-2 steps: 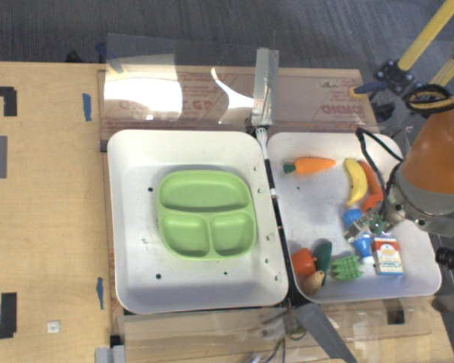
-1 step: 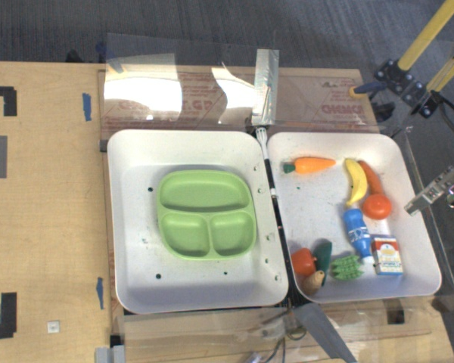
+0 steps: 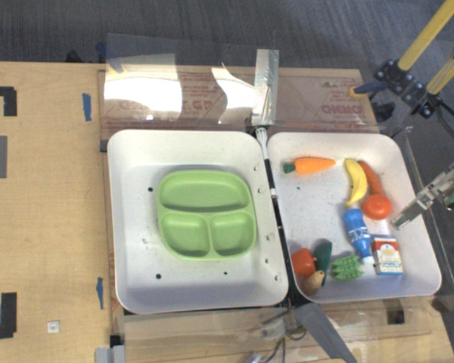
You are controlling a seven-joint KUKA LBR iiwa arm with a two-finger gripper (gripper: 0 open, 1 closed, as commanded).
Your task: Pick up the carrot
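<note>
We open on the two bins — the left bin (image 3: 129,203) carries a green tray (image 3: 207,213), the right bin (image 3: 318,203) a scatter of toy food. Our gripper (image 3: 431,197) sits at the right bin's right rim, well apart from the target, and we cannot tell how it is set from here. The carrot (image 3: 313,165) lies flat near the far left corner of the right bin, green stub toward the divider, tip pointing at the banana (image 3: 354,181) just beside it. We judge the reach not yet begun. To do this well we want to come down over the fat middle and close across its width — clear of that banana. It looks smooth, orange, tapered, likely slippery toward the tip.
</note>
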